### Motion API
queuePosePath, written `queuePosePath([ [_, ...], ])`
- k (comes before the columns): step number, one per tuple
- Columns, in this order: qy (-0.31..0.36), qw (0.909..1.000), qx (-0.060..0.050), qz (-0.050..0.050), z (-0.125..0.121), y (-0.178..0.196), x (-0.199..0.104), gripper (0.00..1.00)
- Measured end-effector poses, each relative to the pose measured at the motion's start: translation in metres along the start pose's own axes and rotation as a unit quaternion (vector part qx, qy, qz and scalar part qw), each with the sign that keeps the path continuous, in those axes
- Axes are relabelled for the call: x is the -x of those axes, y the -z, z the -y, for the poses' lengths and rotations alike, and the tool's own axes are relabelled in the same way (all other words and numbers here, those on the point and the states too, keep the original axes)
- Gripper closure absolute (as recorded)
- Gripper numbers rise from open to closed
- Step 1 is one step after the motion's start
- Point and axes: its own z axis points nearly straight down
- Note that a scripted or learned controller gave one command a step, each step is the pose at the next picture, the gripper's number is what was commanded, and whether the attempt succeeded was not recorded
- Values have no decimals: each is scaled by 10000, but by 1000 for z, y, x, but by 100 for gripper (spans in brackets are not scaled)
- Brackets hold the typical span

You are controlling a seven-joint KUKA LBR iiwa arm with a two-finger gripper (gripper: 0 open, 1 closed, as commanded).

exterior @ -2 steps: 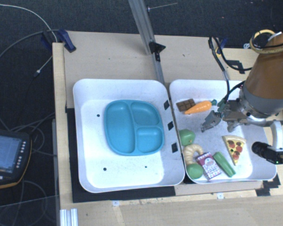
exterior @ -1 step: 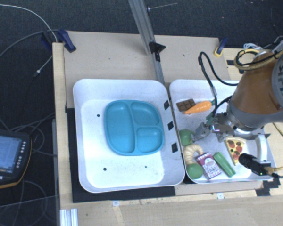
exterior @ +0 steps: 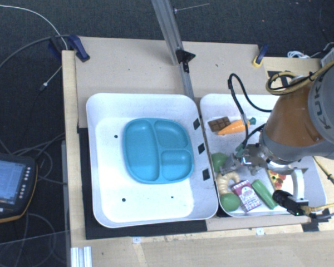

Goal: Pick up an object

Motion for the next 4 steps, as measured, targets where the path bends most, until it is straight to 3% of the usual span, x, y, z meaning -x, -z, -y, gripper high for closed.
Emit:
queuePosePath([
  [1,3,10000,40,5,-2,14,0,100],
  [3,6,10000,79,22,-7,116,5,100],
  [4,8,10000,51,15,-7,123,5,100],
])
